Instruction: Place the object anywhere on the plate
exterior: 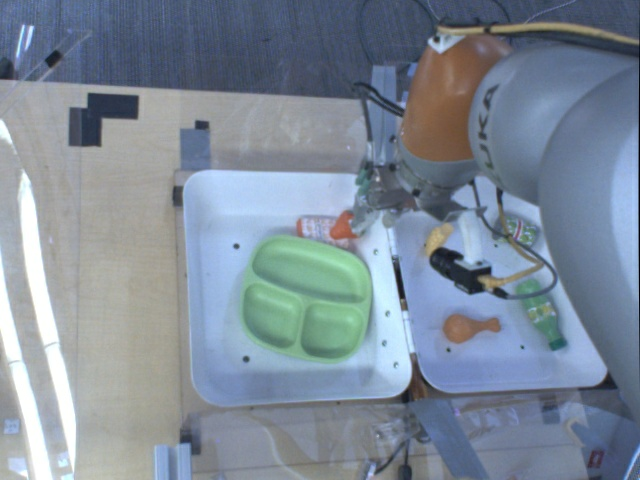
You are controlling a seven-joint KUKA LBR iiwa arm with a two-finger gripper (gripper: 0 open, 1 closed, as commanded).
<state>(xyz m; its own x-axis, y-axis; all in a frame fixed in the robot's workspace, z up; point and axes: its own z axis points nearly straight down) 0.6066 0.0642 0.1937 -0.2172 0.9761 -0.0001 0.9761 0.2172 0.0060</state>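
The end effector [368, 203] sits low over the far right part of the left shallow white bin [215, 358], close to the rim it shares with the right shallow white bin [575, 373]; whether it is spread or pressed together cannot be told at this slant. The small orange-and-white packet-like object [326, 228] lies just beyond the far edge of the green three-compartment plastic plate [305, 298], its orange end touching or just beside the end effector; it is not visibly pinched. Risks, as judged: a grasp here may slip, since the object lies flat against the bin floor near the plate rim; a sideways nudge could push it under or against the plate lip rather than onto it; a release from this spot would drop it behind the plate. In the right bin lie an orange drumstick-shaped toy [470, 328], a green bottle [543, 318] and a yellow banana-like piece [438, 236], well apart from the action.
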